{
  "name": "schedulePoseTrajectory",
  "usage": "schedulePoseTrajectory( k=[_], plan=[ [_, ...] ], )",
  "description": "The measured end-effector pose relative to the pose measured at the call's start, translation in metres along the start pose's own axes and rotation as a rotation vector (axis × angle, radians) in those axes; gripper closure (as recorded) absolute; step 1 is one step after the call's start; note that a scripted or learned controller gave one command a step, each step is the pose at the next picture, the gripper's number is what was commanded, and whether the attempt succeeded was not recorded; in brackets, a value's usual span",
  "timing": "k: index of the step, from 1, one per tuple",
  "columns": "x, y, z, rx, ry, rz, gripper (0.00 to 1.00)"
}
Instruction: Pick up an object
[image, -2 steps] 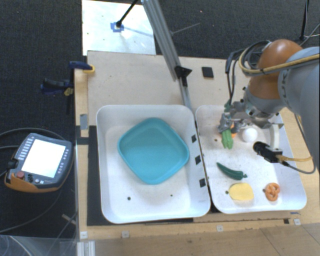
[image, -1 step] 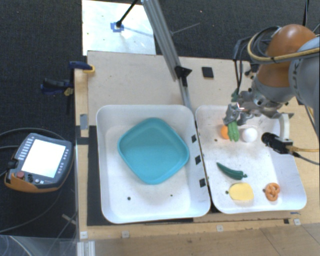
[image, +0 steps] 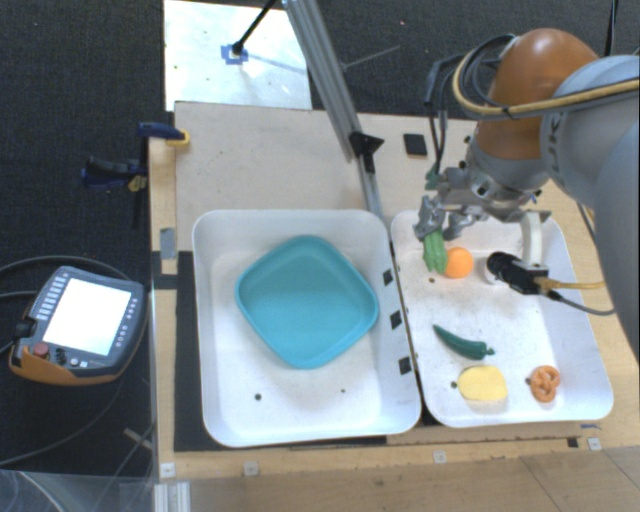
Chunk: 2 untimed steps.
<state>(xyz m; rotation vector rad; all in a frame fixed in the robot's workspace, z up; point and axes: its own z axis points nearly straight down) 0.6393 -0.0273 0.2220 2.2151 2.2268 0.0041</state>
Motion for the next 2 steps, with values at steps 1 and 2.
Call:
schedulePoseTrajectory(
  k=[1, 2],
  plan=[
    [0.052, 0.01, 0.008, 0.002, 0.0, 0.0, 1.0],
    [0.1, 0.027, 0.0, 0.001, 0.0, 0.001, 1.0]
  ],
)
